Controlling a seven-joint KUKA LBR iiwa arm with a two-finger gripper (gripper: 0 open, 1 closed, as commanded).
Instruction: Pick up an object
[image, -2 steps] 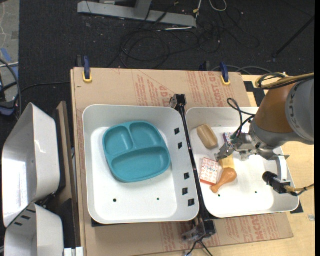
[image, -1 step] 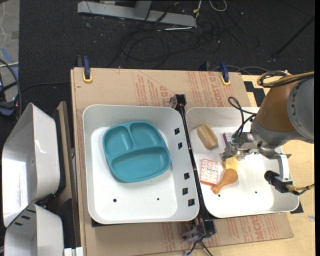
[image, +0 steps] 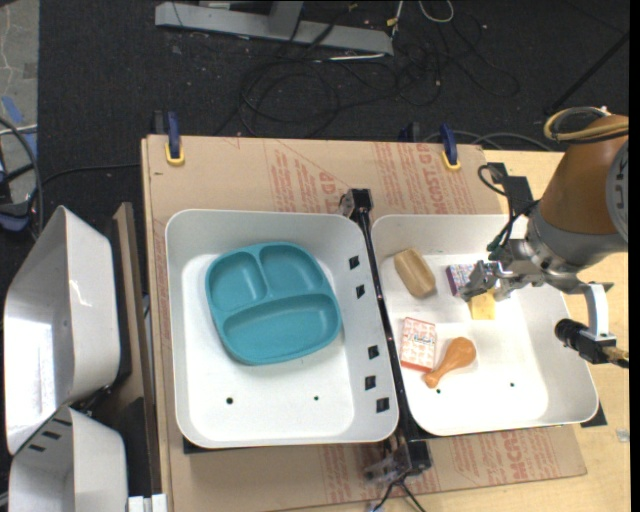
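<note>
The right bin (image: 560, 390) holds a tan bread-like block (image: 414, 273), a red and white packet (image: 418, 343), an orange drumstick-shaped toy (image: 451, 360), a small purple item (image: 459, 277) and a yellow block (image: 483, 306). My gripper (image: 488, 282) hangs low over the upper middle of that bin, right beside the purple item and just above the yellow block. The arm's grey wrist and orange band (image: 585, 195) reach in from the right. Whether anything sits between the fingers is hidden by the gripper body.
The left bin (image: 190, 380) holds a teal divided plate (image: 272, 302). A black divider (image: 375, 300) runs between the bins. A black fixture (image: 590, 342) sticks in at the right bin's right edge. White containers (image: 55, 340) stand off the bench at the left.
</note>
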